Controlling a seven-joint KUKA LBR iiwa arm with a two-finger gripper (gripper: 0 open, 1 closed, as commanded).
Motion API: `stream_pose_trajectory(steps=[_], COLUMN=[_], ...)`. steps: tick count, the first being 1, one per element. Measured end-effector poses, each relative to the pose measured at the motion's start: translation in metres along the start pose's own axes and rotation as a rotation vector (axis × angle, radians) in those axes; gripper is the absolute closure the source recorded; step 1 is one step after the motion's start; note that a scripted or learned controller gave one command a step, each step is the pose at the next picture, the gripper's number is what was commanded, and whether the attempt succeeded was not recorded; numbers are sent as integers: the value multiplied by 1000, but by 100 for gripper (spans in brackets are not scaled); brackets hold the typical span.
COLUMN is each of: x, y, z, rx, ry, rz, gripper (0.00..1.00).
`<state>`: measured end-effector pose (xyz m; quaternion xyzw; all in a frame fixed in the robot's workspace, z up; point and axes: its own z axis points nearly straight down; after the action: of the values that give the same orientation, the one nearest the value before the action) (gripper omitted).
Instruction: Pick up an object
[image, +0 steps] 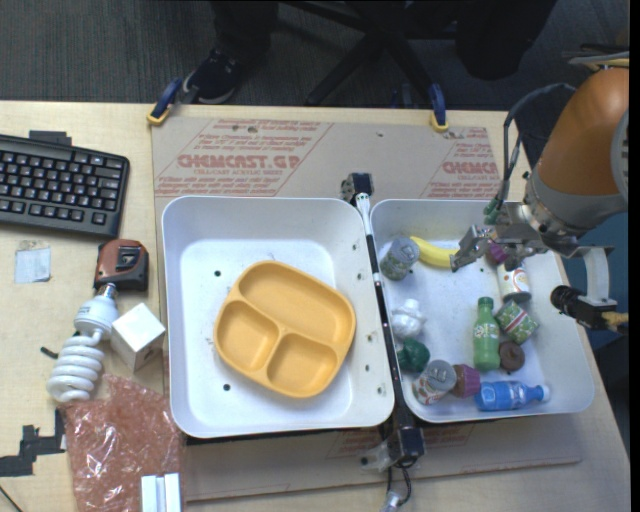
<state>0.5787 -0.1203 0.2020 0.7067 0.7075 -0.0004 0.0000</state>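
Blue plastic bottle (508, 395) at near rim; tool (487, 245) (aperture indeterminate, nothing visibly held) hovers just right of yellow banana (432, 252), whose long axis runs left-right.

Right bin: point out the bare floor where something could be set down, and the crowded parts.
In the right bin, bare floor lies mid-left, between the banana, the white ball and the green bottle. The right side and front are crowded: the blue bottle along the front wall, the gripper over the back.
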Motion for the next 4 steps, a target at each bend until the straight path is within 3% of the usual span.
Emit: stream_pose_trajectory(steps=[1, 2, 3, 4], x=[18, -2, -2, 101], y=[43, 80, 80, 58], z=[107, 110, 101, 10], rx=[0, 2, 5, 0], ry=[0, 0, -1, 0], rz=[-1, -4, -6, 0], gripper=[0, 0, 100, 100])
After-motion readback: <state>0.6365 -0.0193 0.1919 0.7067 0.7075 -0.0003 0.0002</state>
